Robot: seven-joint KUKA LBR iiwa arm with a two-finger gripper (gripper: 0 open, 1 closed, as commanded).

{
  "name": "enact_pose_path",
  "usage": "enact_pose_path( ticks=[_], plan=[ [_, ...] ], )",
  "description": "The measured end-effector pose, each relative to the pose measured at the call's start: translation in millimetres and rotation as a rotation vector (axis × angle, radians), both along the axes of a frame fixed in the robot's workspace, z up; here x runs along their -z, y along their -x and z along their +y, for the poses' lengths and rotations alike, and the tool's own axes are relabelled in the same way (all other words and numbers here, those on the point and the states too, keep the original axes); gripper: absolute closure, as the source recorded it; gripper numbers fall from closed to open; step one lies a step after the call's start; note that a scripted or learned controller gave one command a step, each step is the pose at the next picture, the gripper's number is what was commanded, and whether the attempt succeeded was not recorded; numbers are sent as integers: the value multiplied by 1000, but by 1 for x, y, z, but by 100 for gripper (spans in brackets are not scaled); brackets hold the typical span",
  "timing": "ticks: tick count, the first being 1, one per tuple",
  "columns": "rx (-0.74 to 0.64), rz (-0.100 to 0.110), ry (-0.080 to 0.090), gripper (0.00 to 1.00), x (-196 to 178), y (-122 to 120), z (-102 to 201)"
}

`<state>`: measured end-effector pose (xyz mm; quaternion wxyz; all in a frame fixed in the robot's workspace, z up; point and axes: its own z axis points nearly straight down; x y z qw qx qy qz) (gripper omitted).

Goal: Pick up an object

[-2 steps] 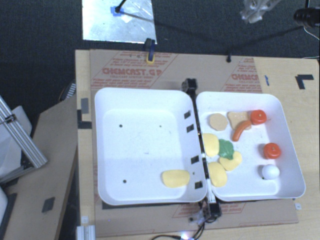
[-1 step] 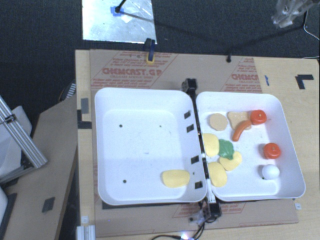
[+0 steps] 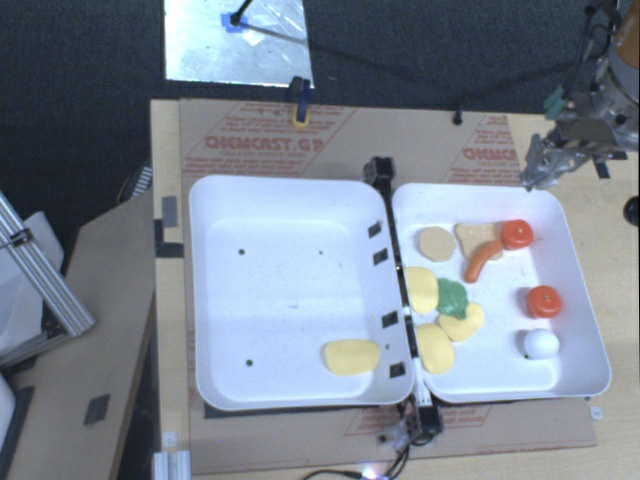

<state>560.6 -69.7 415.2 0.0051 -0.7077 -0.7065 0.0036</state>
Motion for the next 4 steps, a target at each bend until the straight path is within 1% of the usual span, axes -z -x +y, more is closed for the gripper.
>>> enact_pose_path(
  ticks=[1, 2, 3, 4],
  plan=[
    [-9, -23, 2, 100, -65, -55, 45],
    [-8, -24, 3, 100, -124, -107, 72],
    [1, -16, 4, 100, -115, -108, 3],
    [-2, 3, 0, 100, 36, -25, 23]
  ],
)
